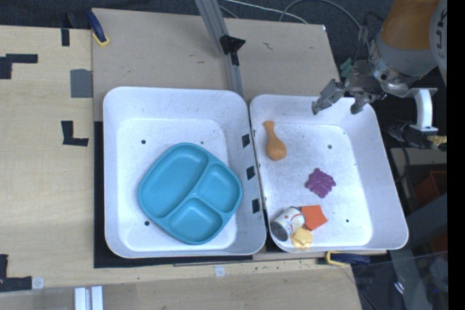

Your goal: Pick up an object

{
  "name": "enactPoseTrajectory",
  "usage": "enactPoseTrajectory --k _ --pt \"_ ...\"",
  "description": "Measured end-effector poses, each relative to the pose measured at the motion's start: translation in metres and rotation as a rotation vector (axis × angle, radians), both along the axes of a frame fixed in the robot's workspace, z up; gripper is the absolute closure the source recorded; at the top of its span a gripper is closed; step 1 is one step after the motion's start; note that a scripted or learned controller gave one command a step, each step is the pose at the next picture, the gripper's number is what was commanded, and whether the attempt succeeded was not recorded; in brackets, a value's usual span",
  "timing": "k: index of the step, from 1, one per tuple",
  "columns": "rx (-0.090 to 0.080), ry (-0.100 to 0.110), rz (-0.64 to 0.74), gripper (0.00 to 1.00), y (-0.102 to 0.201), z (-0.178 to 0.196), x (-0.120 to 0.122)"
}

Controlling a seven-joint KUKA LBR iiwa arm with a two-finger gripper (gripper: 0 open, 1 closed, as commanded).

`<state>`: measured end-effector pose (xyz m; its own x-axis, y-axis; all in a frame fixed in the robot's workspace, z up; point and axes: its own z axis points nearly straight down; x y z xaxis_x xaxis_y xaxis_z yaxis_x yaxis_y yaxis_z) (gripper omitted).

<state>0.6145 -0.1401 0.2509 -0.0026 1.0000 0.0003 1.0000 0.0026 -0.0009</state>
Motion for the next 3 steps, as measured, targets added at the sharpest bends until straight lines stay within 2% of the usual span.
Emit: enactPoseTrajectory --k 1,2,3 --pt "0.0 0.0 0.0 0.0 0.0 0.0 0.0" --pt "-0.001 0.007 -0.001 0.0 -0.003 -0.063 -0.006" --pt "-0.001 0.005 0.0 0.0 0.001 -0.107 -0.005"
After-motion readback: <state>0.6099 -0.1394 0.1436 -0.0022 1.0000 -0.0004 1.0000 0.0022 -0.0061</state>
